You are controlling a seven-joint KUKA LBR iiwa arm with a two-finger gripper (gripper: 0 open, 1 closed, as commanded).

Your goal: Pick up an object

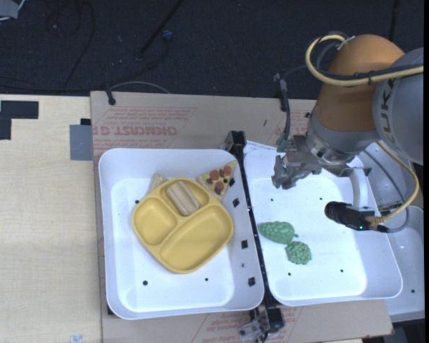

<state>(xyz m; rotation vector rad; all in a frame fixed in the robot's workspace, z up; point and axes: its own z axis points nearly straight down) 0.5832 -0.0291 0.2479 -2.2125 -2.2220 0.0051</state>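
Observation:
Two green bumpy toy pieces lie in the right bin (386, 277): a larger one (277, 231) near the divider and a smaller round one (298, 252) just right and below it. My gripper (284, 177) hangs over the upper left part of the right bin, above and slightly right of the larger green piece, well apart from it. Nothing shows between its dark fingers. In the left bin (121, 277) a yellow divided plate (184, 227) holds a tan bread-like piece (181, 196). A pizza slice toy (220, 177) lies at the plate's upper right.
A black divider (247, 213) runs between the two bins. A black cylindrical part (347, 214) with a cable sticks out from the arm over the right bin's right side. Cardboard (164, 123) lies under the bins, and cables lie on the dark floor behind.

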